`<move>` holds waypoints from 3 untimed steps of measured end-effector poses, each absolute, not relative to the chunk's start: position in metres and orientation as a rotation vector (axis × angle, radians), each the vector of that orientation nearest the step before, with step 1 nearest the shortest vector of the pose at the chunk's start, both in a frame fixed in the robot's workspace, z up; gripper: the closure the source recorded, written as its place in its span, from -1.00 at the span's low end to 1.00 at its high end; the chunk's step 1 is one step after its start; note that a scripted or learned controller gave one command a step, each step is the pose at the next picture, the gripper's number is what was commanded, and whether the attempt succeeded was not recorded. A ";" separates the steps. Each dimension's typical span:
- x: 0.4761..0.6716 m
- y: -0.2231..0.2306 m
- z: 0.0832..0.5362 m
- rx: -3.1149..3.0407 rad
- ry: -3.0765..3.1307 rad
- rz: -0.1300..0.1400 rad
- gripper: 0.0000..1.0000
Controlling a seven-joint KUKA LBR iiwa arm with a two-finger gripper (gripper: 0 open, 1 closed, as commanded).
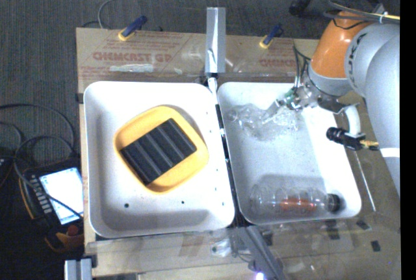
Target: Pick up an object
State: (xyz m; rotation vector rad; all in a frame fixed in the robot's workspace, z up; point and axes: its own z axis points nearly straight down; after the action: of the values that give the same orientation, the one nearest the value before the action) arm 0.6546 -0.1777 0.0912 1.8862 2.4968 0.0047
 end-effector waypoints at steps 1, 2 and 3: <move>0.658 -0.178 0.107 1.878 2.489 0.011 1.00; 0.670 -0.086 0.186 1.590 2.704 0.002 1.00; 0.669 -0.086 0.185 1.591 2.706 0.000 -1.00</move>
State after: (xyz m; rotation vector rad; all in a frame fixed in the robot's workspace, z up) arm 0.6690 -0.0860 0.1851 1.5909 2.7055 0.0002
